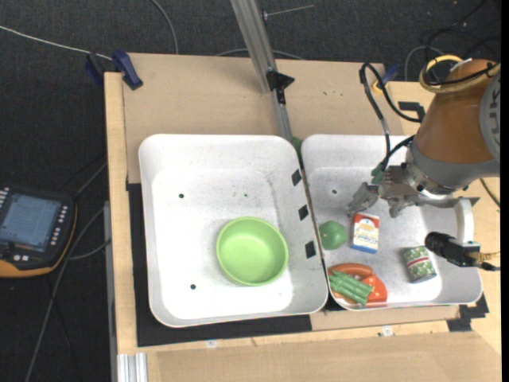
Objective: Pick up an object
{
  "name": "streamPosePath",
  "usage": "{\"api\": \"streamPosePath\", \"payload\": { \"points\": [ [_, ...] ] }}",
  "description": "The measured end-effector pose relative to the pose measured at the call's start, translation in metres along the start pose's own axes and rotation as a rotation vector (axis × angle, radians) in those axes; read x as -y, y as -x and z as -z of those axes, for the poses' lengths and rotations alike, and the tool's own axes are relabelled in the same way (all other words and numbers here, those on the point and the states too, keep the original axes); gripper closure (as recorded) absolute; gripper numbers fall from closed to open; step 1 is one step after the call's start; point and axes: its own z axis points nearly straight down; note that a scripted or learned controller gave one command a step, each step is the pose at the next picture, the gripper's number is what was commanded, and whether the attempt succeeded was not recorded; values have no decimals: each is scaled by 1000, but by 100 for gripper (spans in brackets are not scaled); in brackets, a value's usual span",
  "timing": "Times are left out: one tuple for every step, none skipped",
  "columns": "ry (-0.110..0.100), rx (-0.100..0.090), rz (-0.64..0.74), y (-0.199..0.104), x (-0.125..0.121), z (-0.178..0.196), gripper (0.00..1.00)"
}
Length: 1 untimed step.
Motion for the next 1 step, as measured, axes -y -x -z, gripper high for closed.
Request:
{"api": "streamPosePath", "payload": {
  "points": [
    [0, 0, 0, -1, 9, -46, 0]
  ]
}}
